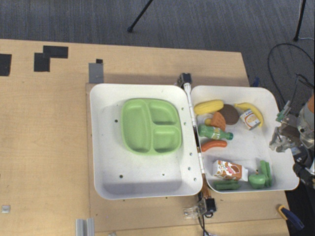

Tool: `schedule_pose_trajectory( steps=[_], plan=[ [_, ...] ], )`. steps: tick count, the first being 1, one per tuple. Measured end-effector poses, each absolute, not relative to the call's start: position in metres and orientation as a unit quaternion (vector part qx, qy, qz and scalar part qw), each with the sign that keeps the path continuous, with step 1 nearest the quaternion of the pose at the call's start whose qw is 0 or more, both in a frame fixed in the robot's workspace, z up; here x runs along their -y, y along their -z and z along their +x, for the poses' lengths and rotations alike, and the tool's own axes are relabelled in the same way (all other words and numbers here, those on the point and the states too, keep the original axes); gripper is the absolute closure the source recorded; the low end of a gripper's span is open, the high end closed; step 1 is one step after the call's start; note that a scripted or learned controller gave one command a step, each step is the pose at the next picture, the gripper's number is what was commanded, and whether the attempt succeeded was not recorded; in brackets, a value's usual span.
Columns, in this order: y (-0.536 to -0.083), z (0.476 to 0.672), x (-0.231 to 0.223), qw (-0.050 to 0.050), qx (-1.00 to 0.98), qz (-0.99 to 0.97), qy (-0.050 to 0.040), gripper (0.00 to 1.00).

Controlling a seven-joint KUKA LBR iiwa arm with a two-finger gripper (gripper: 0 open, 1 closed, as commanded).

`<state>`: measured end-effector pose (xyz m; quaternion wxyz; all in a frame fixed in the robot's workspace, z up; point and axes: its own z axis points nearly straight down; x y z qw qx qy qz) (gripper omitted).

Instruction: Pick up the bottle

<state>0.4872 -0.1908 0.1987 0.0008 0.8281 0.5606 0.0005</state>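
A small green bottle (214, 133) lies on its side at the left edge of the right bin (275, 102), close to the divider between the bins. An orange toy (217, 120) touches it from above and a red sausage-shaped toy (214, 144) lies just below it. My gripper (281, 140) hangs over the right rim of that bin, well to the right of the bottle, with nothing seen in it. The grey arm with its orange band (311, 104) comes in from the right edge.
The right bin also holds a yellow corn-like piece (208, 106), a brown round piece (229, 114), a banana (246, 107), a small can (250, 119), a printed carton (228, 170) and green toys (261, 176). The left bin (106, 132) holds a green divided plate (151, 126).
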Motion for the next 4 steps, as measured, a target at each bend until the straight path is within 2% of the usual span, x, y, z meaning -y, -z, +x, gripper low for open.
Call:
schedule_pose_trajectory(
  steps=[1, 2, 3, 4],
  plan=[
    [-0.211, 0.487, 0.124, 0.000, -0.500, 0.866, -0.0006, 1.00],
    [-0.307, 0.487, 0.196, 0.002, -0.446, 0.895, -0.0012, 1.00],
    [-0.285, 0.487, 0.138, 0.000, -0.293, 0.956, -0.0002, 1.00],
    [-0.215, 0.487, 0.103, -0.001, -0.134, 0.991, 0.0005, 1.00]
  ],
)
